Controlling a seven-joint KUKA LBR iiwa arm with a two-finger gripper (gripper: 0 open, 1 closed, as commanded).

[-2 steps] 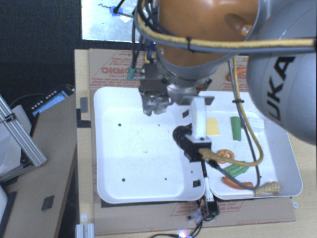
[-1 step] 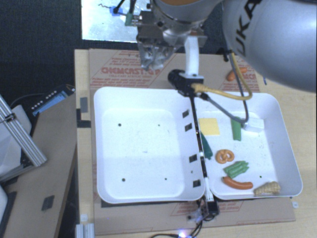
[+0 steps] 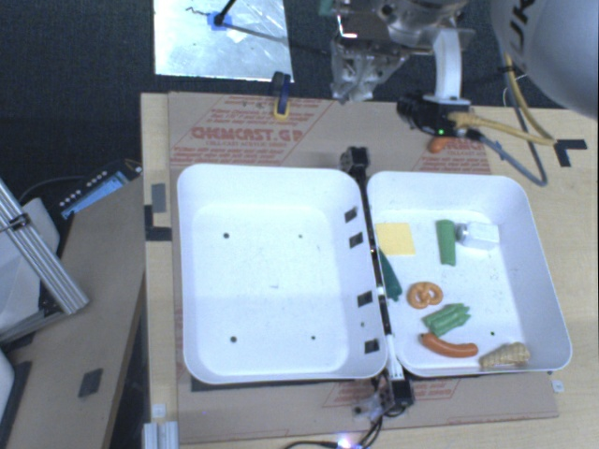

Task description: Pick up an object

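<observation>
My gripper (image 3: 355, 80) hangs high above the bench's far edge, behind the two bins and apart from every object. The right bin (image 3: 533, 223) holds a yellow square (image 3: 395, 238), a green block (image 3: 445, 241), a small clear-white piece (image 3: 479, 234), a pretzel (image 3: 426, 295), a bunch of green beans (image 3: 446, 318), a sausage (image 3: 449, 347) and a tan cone (image 3: 505, 354). A dark green strip (image 3: 389, 278) leans against the divider side of that bin.
The left bin (image 3: 271, 172) sits beside the right one, with black clips (image 3: 356, 241) along their shared edge. A yellow and blue clamp (image 3: 280, 96) stands on the cardboard behind the bins. A silver sheet (image 3: 220, 26) lies further back.
</observation>
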